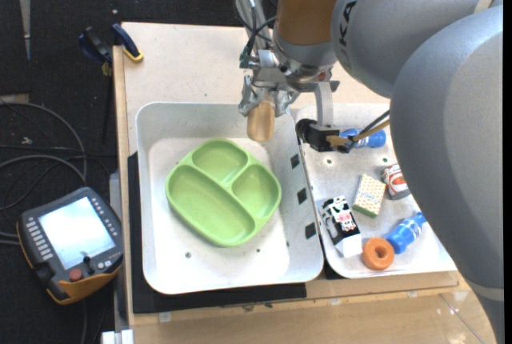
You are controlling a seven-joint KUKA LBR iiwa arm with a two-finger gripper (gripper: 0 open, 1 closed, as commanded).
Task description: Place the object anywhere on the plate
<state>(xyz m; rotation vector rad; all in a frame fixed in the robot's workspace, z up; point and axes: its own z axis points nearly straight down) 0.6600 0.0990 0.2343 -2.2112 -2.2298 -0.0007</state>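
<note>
Item: gripper (261, 104) — hangs over the far edge of the left bin (152, 174), fingers pointing down and closed around the upper end of a tan, bread-like object (261, 125). The object shows between the fingers, its long axis upright, its lower end hanging free above the bin floor.

Item: green plate (224, 190) — three compartments, lying flat in the middle of the left bin. It sits nearer the camera than the held object and slightly to the view's left; the object hangs just beyond the plate's far rim, not yet over it.

Judgement: the coming move turns on that one offset — a short carry toward the camera would bring the object above the small far compartments, where opening the fingers should drop it on the plate.

Item: right bin (416, 262) — holds an orange ring (378, 254), a blue bottle (405, 233), a cow-patterned carton (339, 218).
</note>
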